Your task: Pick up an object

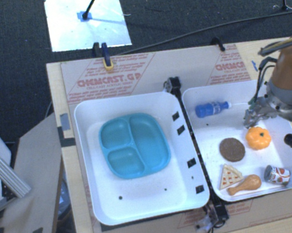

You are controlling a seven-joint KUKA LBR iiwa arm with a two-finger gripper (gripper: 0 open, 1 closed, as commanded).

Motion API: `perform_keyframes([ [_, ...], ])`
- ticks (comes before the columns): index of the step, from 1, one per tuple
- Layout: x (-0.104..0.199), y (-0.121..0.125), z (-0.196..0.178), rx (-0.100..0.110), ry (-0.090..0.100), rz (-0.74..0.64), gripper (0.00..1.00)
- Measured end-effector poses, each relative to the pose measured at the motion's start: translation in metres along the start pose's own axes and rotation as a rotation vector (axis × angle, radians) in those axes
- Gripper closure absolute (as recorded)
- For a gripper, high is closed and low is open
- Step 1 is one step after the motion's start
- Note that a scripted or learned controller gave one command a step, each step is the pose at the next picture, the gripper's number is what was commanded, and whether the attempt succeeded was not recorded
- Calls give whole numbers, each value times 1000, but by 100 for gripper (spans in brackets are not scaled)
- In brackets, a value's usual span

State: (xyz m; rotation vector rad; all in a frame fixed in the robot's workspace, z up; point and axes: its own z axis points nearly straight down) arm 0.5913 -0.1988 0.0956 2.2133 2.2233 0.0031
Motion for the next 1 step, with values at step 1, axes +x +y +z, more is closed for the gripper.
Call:
perform_keyframes([
  [1, -7, 7, -62, -4, -1, 0, 100],
])
